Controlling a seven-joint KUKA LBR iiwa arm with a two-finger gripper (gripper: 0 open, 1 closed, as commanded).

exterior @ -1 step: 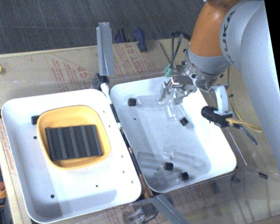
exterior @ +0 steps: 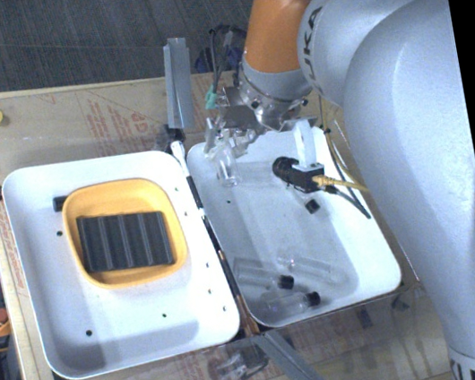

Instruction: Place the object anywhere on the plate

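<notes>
Nearest us looms the grey arm (exterior: 413,153), and its gripper (exterior: 224,152) hangs low over the far left corner of the right bin (exterior: 371,247); we cannot tell whether it is open, shut or carrying anything. Outward from there, what we take for the object, a clear piece with black caps (exterior: 288,281), lies by that bin's near wall, well apart from the gripper, so we judge the pick not yet made. Next we need a descent clear of the walls, then a lift over both rims to the yellow plate (exterior: 116,195) in the left bin (exterior: 54,335), where a dark ridged insert (exterior: 126,240) leaves mostly rim free.
</notes>
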